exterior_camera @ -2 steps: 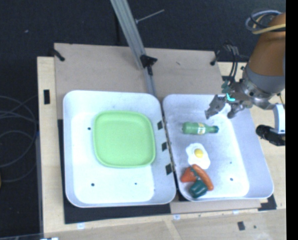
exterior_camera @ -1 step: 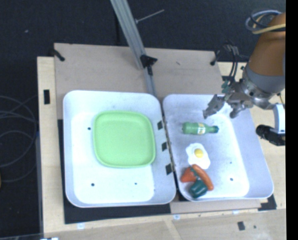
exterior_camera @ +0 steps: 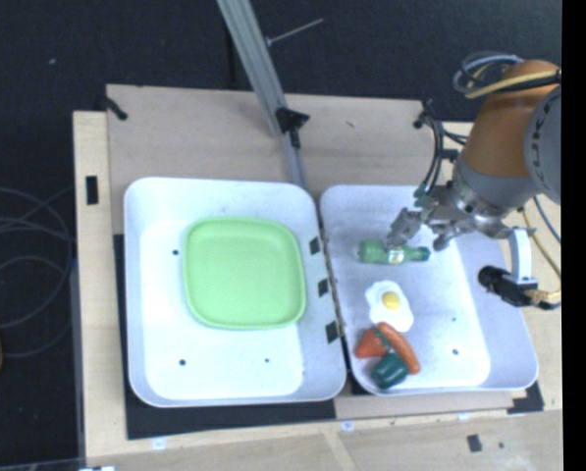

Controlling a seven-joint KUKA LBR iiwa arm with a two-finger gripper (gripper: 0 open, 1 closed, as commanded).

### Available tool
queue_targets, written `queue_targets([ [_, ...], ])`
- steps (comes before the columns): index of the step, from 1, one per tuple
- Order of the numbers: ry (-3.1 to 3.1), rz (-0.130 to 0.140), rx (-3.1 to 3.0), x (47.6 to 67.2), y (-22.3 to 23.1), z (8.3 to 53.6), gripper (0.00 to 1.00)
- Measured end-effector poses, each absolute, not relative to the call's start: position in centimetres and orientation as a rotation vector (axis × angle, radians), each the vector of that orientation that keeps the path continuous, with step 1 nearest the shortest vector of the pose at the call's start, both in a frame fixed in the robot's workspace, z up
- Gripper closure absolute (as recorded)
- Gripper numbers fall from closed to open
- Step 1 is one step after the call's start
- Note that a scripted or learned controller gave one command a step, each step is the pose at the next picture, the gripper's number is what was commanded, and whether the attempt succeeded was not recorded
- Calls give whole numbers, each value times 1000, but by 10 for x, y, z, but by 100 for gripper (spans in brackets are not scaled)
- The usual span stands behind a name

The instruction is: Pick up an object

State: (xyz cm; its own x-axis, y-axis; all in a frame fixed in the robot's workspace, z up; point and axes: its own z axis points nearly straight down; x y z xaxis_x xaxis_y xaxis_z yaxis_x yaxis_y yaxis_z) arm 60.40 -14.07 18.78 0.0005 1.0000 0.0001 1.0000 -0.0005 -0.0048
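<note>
**Mia:** What is on the left?

**Ben:** A white bin [exterior_camera: 145, 263] sits on the left of the wooden surface [exterior_camera: 194, 126]. A flat green plate [exterior_camera: 243, 273] lies in the middle of it.

**Mia:** And beside it?

**Ben:** A second white bin [exterior_camera: 499, 351] touches it on the right. This one has toy food in it. A green bottle [exterior_camera: 393, 254] lies on its side in the far part. A fried egg [exterior_camera: 390, 302] lies nearer, just below the bottle. Nearest of all, an orange carrot [exterior_camera: 383, 340] leans on a dark green pepper [exterior_camera: 394, 368]. These two touch.

**Mia:** Where is the arm?

**Ben:** The arm [exterior_camera: 504, 155] comes in from the right. It is grey with an orange band, and it bends down over the far part of the right bin. Thin wires loop on top of it.

**Mia:** And the hand?

**Ben:** The hand [exterior_camera: 425, 226] points down and to the left. It hangs just above the right end of the green bottle. Its fingers look a little apart, and nothing is between them. The bottle lies flat on the bin floor.

**Mia:** Anything else?

**Ben:** A grey pole [exterior_camera: 258, 57] leans in from the far side, down to where the two bins meet. A black and white part [exterior_camera: 513, 273] sticks out near the right edge of the right bin.
</note>
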Motion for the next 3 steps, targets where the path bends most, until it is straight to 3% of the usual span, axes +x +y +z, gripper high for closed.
queue_targets([
  [2, -2220, 3, -2221, 602, -132, 99, 0],
  [3, -2220, -2, -2224, 603, -132, 111, 100],
])
